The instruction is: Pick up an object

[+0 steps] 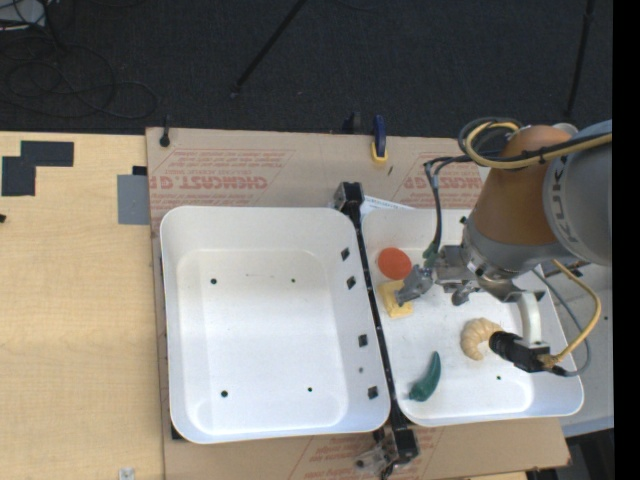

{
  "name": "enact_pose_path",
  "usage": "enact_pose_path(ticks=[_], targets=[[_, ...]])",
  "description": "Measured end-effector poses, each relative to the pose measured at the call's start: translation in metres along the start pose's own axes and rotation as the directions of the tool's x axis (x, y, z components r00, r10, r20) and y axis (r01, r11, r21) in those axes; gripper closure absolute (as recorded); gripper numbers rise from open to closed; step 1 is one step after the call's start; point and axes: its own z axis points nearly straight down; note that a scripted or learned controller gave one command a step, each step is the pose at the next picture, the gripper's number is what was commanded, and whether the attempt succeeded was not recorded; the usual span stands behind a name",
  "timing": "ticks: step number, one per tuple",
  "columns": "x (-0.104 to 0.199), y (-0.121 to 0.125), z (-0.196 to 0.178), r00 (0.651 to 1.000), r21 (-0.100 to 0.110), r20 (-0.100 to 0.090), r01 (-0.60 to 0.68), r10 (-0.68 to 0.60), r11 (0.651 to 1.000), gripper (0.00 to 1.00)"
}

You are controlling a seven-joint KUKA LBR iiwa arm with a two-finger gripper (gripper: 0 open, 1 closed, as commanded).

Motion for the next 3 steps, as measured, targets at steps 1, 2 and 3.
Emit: enact_pose_path(ticks=[1,2,3], targets=[[-0.009,0.084,0.063,1.000,-0.008,0.003,0.001,-0.001,1.000,0.00],[-0.009,0.080,0.050,1.000,0.003,0.001,-0.002,0.002,1.000,1.00],[-0.009,0.080,0.050,1.000,0.003,0.001,-0.002,0.002,1.000,0.00]])
